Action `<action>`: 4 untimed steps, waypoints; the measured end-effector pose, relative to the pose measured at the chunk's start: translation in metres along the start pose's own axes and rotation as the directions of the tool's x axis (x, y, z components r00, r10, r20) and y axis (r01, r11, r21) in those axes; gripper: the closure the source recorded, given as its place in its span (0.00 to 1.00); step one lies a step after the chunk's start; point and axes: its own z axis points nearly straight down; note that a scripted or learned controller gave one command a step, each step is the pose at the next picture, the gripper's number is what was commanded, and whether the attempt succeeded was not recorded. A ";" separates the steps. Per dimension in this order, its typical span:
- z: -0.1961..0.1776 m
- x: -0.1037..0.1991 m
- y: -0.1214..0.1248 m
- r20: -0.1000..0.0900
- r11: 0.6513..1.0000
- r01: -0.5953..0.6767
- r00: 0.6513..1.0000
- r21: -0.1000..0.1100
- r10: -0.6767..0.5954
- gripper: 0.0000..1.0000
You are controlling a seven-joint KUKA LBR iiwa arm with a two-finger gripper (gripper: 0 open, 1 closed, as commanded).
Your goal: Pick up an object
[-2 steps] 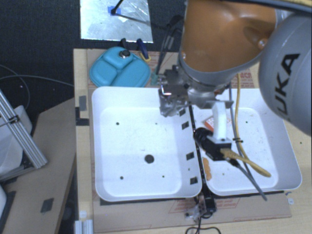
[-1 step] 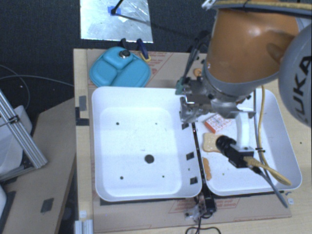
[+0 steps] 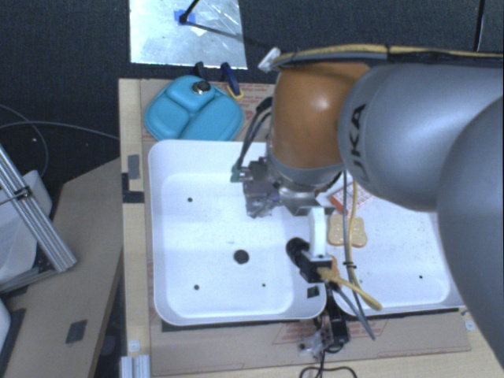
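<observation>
My gripper [image 3: 260,198] hangs below the orange wrist band over the right side of the left white bin [image 3: 177,235], close to the wall between the two bins. A small dark round thing [image 3: 241,257] lies on that bin's floor, in front of the gripper and a little to its left, apart from it. In the right bin [image 3: 409,282], a tan waffle-like piece [image 3: 350,231] lies just right of the dividing wall, with a small red-orange piece [image 3: 337,203] behind it. The arm hides most of the right bin.
A blue lidded container [image 3: 194,112] sits behind the left bin, with a blue clip [image 3: 231,77] beside it. A shiny foil sheet [image 3: 187,18] lies further back. A metal frame [image 3: 31,219] stands off the bench at the left.
</observation>
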 end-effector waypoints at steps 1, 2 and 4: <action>-0.080 0.013 0.069 -0.005 1.000 0.003 1.000 -0.021 -0.003 1.00; -0.097 -0.031 0.044 -0.002 1.000 -0.004 1.000 -0.009 0.004 1.00; -0.105 -0.116 -0.043 -0.001 1.000 -0.009 1.000 -0.006 0.009 1.00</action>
